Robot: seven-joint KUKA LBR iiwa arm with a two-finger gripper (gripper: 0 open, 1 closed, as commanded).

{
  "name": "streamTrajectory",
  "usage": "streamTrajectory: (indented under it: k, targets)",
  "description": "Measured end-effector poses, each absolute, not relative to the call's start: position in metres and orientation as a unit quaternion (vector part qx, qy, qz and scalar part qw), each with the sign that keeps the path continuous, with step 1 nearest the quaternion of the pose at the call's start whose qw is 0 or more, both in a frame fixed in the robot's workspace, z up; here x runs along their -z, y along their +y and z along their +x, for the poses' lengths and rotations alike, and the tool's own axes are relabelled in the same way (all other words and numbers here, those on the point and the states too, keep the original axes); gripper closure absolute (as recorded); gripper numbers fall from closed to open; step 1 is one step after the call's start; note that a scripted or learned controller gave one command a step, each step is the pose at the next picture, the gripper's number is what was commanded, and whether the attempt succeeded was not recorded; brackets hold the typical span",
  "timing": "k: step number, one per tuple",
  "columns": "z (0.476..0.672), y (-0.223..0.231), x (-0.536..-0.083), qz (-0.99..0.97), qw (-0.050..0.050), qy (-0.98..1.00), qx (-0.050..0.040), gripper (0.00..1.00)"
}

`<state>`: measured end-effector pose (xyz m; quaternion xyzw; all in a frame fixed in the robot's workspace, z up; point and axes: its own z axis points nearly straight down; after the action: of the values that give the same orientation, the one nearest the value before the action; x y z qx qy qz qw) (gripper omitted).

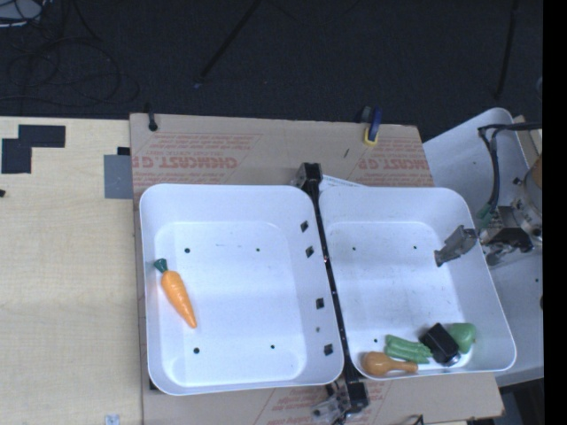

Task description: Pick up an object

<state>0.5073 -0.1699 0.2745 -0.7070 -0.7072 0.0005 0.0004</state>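
An orange toy carrot (178, 297) with a green top lies near the left wall of the left bin (226, 204). In the near right corner of the right bin (399, 206) a small pile sits together: an orange pear-shaped toy (387, 364), a green pea pod (407, 350), a black block (440, 343) and a light green piece (463, 334). My gripper (455, 245) reaches in over the right bin's right rim, well above the pile and apart from it. Nothing shows in its grasp.
The bins stand on a cardboard sheet (275, 153) on a wooden bench (62, 264). A black divider clip strip (321, 264) runs between the bins. Cables and the arm's wrist hardware (509, 233) crowd the right side. A blue and yellow clamp (373, 126) holds the cardboard's far edge.
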Motion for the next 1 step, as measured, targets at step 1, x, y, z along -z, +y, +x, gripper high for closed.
streamTrajectory:
  k: [1]
  targets:
    - [0.4855,-0.1896,-0.3527,-0.707,-0.003,-0.707,0.001,0.0]
